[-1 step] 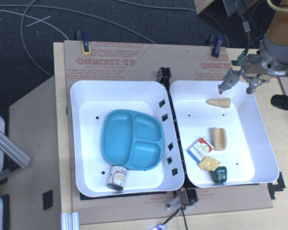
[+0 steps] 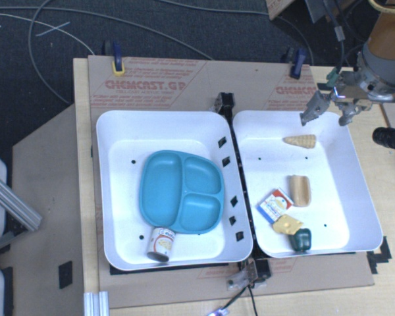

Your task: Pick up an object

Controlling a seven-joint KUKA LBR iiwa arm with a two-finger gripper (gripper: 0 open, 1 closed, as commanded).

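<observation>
1. Tool state: gripper (image 2: 329,113) is seen spread open, nothing between the fingers. It hangs over the far rim of the right bin (image 2: 368,206), apart from every object.
2. No target is named by the task. The closest candidate is judged to be the cone (image 2: 300,141), lying on its side just near-left of the gripper, on the bin floor close to the far wall.
3. Risk: a tapered, lying cone is likely to be squeezed out or rolled if the fingers are closed along its taper. Closing across the thick end would be safer.
4. Risk: the far wall sits just beyond the cone. A finger could be landed on the rim or slope if the descent is made without first shifting inward.
5. Other candidates, all nearer than the cone: a tan bread piece (image 2: 300,190), then a tight cluster of small carton (image 2: 274,206), yellow piece (image 2: 287,225) and green piece (image 2: 301,239). The cluster items touch or nearly touch, so a double grab or a nudge is likely there.
6. Open room: bare floor is seen left of the cone and between cone and bread piece. Clearance there is judged ample.
7. Divider side: the black clips (image 2: 225,151) along the bin joint lie well left of the cone and are not in the way.
8. Left bin (image 2: 112,176) holds a blue tray (image 2: 182,191) and a can (image 2: 160,243), well apart from the cone.
</observation>
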